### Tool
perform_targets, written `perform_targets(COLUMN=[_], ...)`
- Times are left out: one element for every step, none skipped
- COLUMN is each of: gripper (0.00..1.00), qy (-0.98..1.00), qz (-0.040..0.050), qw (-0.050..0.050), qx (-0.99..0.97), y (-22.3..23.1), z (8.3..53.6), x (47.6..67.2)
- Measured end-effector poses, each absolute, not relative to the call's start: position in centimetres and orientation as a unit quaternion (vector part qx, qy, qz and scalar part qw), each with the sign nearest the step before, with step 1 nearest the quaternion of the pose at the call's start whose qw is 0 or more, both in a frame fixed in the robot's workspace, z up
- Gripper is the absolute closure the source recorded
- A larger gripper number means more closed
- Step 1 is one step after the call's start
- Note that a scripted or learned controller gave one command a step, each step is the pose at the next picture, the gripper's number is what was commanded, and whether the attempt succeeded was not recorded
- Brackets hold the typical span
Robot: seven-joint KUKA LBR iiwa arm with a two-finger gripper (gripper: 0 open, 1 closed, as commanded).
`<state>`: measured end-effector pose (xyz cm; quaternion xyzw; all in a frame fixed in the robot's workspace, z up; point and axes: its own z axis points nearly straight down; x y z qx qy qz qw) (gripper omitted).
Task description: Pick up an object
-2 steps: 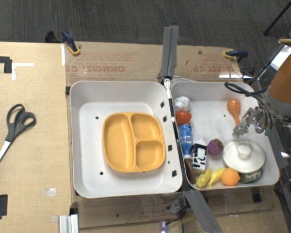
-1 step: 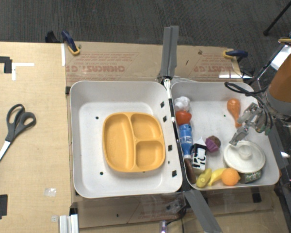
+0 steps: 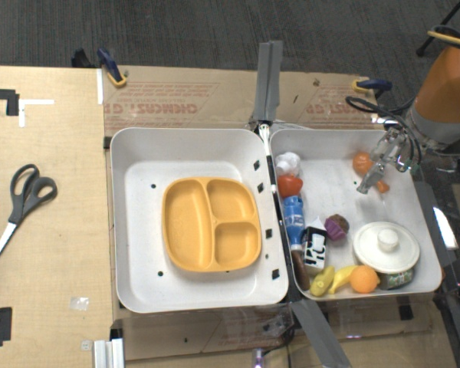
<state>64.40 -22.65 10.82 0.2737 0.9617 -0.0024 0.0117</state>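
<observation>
Grey metal, the claw (image 3: 372, 176) hangs low over the back right part of the right bin (image 3: 423, 205), its arm reaching in from the right under the orange band. Whether its fingers stand apart or together I cannot tell; they blur into 1 slim shape. A small orange ball (image 3: 361, 162) lies just beside the tip, touching or nearly so, and a bit of orange shows at the tip itself, but nothing is plainly seated between the fingers.

So, as I judge it, the pick is not yet done: the claw is down at a candidate, with the closing and the lift left to do.

Further out in the same bin lie a white lidded bowl (image 3: 386, 247), an orange fruit (image 3: 364, 279), a yellow banana toy (image 3: 328, 280), a purple piece (image 3: 336, 226), a black-and-white carton (image 3: 313, 247), a blue bottle (image 3: 293, 216), a red tomato (image 3: 289, 185) and a white lump (image 3: 287, 162). The left bin (image 3: 130, 205) holds a yellow divided plate (image 3: 211, 224). Scissors (image 3: 21, 202) rest on the wooden surface (image 3: 46, 274), well apart.
</observation>
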Motion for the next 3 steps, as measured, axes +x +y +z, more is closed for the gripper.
perform_targets(gripper=[0.0,1.0,1.0], qy=[0.944,0.945,0.914], qz=[-0.003,-0.0025,-0.0002], qw=[0.011,0.018,0.002], qx=[0.329,0.327,0.405], y=[-21.6,-21.5,-15.9], z=[10.7,11.9,25.5], x=[64.5,64.9,61.6])
